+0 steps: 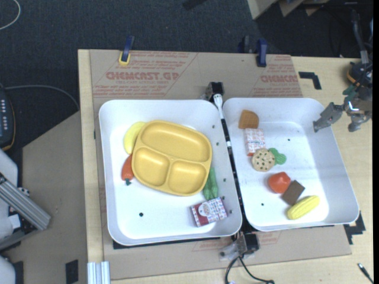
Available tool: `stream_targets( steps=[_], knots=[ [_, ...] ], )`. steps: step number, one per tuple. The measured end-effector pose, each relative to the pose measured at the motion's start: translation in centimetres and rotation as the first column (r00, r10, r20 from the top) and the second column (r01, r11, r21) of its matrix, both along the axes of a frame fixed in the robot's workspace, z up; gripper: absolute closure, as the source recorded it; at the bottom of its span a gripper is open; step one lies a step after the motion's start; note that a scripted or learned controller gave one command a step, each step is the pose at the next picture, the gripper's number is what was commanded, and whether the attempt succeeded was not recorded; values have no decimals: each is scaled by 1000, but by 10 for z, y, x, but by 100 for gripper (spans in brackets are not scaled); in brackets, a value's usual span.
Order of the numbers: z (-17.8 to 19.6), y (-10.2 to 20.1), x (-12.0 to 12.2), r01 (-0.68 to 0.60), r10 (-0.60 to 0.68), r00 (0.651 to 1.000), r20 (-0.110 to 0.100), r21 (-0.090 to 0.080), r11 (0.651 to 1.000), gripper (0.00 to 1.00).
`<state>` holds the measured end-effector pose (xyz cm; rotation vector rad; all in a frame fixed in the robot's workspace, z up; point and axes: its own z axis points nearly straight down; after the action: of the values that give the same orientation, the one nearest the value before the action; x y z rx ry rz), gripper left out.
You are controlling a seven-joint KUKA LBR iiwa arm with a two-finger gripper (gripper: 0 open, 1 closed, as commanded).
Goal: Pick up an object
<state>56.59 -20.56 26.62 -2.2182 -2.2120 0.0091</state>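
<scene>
Two white bins sit side by side on the bench. The left bin (pixel 112 176) holds a yellow divided tray (pixel 170 157) with three compartments. A yellow banana-like piece (pixel 131 136) pokes out from under its upper left edge, a red and orange piece (pixel 127 169) lies against its left side, and a green piece (pixel 211 185) lies at its right. Near the front of that bin lies a small red and white packet (pixel 208 211).

The right bin (pixel 331 158) carries the smaller things. A brown bread slice (pixel 249 120) lies near the back, a white and red packet (pixel 255 139) just in front of it, then a round cookie (pixel 262 160) touching a green piece (pixel 278 157). Nearer the front are a red tomato (pixel 278 182), a brown block (pixel 293 192) touching it, and a yellow corn cob (pixel 303 207) beside the block.

My gripper (pixel 340 116) hangs at the far right rim of the right bin, well apart from every item there. My fingers hold nothing; how wide they stand, I cannot tell.
</scene>
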Motion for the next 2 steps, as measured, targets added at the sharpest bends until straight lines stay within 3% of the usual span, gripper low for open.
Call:
stream_targets(
  steps=[1,2],
  knots=[
    [6,0,2,-3,3,1000,11,-3,1000,0],
    [-46,5,-8,-3,3,1000,5,0,1000,0]
  ],
)
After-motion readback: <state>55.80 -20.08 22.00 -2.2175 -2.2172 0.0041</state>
